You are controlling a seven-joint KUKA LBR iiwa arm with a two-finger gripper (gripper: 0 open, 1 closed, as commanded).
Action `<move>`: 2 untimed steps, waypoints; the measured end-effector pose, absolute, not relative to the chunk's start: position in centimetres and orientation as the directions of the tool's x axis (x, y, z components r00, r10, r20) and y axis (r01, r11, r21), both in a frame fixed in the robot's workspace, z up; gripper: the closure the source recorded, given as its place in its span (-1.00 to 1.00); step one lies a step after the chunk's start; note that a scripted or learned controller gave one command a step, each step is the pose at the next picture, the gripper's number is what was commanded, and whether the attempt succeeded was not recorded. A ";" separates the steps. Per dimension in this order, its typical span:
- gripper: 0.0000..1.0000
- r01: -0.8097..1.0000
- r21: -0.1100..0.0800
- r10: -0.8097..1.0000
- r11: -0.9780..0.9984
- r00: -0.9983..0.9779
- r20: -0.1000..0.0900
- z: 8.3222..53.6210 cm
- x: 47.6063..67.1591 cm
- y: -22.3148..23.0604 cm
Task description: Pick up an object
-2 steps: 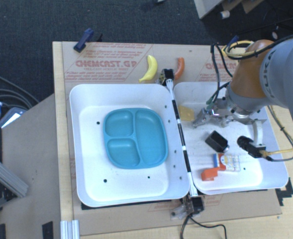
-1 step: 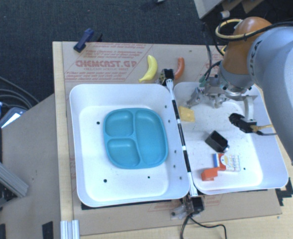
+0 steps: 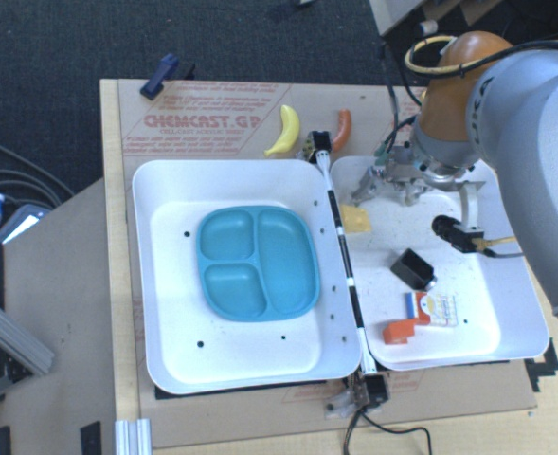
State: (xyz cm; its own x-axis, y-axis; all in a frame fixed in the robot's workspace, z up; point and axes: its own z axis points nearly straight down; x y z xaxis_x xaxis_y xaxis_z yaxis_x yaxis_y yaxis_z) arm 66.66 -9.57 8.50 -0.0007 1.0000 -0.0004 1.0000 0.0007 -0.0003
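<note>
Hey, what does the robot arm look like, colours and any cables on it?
The arm is a bulky, rounded grey body with an orange band above the wrist. A yellow and black cable loops beside that band. Below sits a metallic gripper with thin wires around its mount.

Red print on the brown board (image 3: 212, 112) behind the bins reads "CHEMCAST GP", its last letters uncertain, with smaller lines below too fine to read. The small carton (image 3: 432, 309) in the right bin (image 3: 506, 335) carries print too small to read.
</note>
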 end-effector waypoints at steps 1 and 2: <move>-1.00 1.000 0.001 1.000 0.000 0.000 -0.001 8.5 66.7 -10.7; -1.00 1.000 0.001 1.000 -0.002 0.002 -0.002 8.6 60.2 -9.8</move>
State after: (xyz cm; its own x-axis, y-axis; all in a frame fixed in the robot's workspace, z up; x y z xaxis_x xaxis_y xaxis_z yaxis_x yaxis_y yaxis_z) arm 60.22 -9.83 8.60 0.0017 1.0000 -0.0016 1.0000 -0.0017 0.0013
